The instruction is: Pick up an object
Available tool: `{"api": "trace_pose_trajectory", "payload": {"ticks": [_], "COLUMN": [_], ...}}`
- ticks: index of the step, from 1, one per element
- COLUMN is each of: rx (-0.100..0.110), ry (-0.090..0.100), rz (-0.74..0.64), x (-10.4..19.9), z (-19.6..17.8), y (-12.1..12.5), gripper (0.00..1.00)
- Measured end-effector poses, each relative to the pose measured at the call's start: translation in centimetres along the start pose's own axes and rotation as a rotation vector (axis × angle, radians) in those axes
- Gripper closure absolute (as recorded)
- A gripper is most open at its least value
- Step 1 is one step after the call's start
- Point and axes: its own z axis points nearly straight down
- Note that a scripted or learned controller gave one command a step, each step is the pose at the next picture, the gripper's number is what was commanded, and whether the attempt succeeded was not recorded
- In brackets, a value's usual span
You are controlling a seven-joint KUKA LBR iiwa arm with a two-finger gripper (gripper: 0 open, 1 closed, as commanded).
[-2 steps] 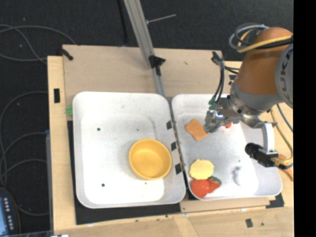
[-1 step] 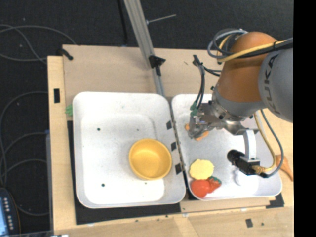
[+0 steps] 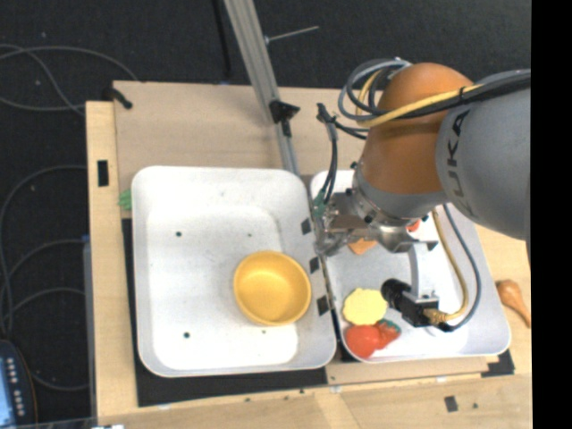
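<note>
i have the arm [image 3: 420, 141] low over the right bin [image 3: 487, 329]; its bulk hides the fingers, so i cannot tell their state. candidates sit just beyond the wrist: yellow piece [image 3: 364, 307], red piece [image 3: 365, 340]. i judge this the approach; next i need a centred descent.

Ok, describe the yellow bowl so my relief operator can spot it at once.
Look in the left white bin, toward its near right corner. The yellow bowl sits there upright, round and open-topped, unlike the flat pale yellow piece in the right bin.
</note>
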Motion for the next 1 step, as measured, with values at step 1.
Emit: {"api": "trace_pose_trajectory", "payload": {"ticks": [1], "rx": [0.001], "ry": [-0.001], "rz": [-0.001], "x": [5.46], "z": [0.35], "y": [-1.48], "gripper": [1.0]}}
